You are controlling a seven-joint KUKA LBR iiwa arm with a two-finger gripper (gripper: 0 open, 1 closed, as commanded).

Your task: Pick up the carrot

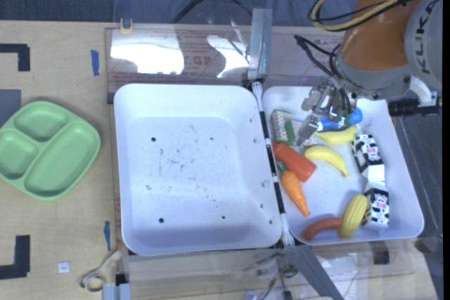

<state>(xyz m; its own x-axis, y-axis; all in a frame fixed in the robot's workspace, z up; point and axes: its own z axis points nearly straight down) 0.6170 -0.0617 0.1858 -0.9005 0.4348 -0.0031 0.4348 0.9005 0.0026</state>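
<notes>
**Hovering over right bin, carrot not yet grabbed**

Starting far left: green plate (48, 149) sitting on the bench, well apart from both bins, likely just parked as a spare prop. Tape marks showing along the bench edge.

Moving right: left bin (140, 109) lying beside its twin, looking like a drop zone.

Crossing the divider: right bin (411, 214) holding all the toys, crowded against its left wall. Carrot (295, 192) lying flat near that wall, pointing down-right, touching the red pepper (296, 160) just above it. Lying loose on the floor, nothing gripping it. Sausage (320, 227) resting near the bottom edge, below the carrot tip. Yellow corn (354, 214) leaning next to it. Banana (330, 157) lying mid-bin, second banana (339, 135) above it by a blue piece (354, 116). Two cow-print blocks (366, 150) lining the right side.

Gripper (314, 124) hanging over the upper part of the right bin, fingers spread apart, grasping nothing, tips pointing down toward the pepper end. Sitting up-right of the carrot, so probably still lining up. Needing a shift down-left before closing; tight contact with the pepper risking a wrong grab.
</notes>
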